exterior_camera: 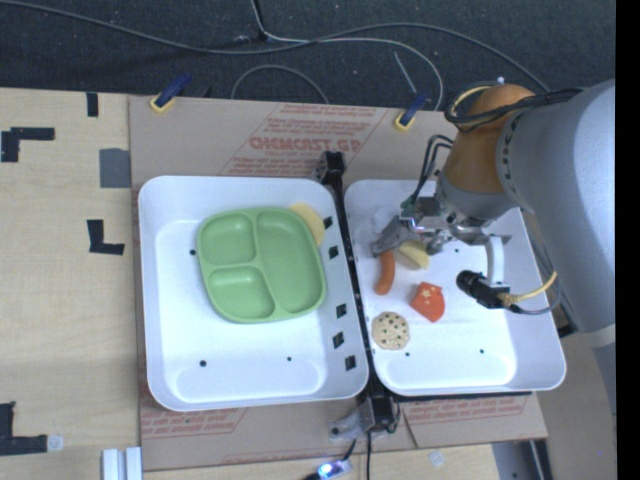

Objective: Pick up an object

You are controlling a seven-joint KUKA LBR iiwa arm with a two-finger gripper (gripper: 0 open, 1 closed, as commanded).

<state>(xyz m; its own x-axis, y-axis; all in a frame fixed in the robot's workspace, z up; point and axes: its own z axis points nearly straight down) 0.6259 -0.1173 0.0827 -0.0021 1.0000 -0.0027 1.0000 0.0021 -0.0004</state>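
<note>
Down near the lower edge of the right bin (520,368), closest to the camera, a round cookie (390,331) lies flat on the white floor, close to the divider between the two bins. Just above and to its right sits a red strawberry-like piece (429,301), and beside that, further left, an orange sausage-shaped piece (384,272) lies roughly upright in the frame. My gripper (405,236) hangs at the middle of the right bin, just above the top end of that sausage, with a pale yellow piece (414,257) right under my fingertips and touching the sausage's right side. My fingers look spread apart, and I cannot see anything clamped between them; whether a finger touches the yellow piece I cannot tell. The strawberry piece and the cookie lie below my gripper in the frame, apart from it. To the left, the left bin (165,368) holds a green divided plate (262,264), with a yellow object (313,220) peeking out at its upper right corner. Further up the frame, brown cardboard (290,138) lies beneath both bins, and cables (300,43) cross the dark floor beyond.
</note>
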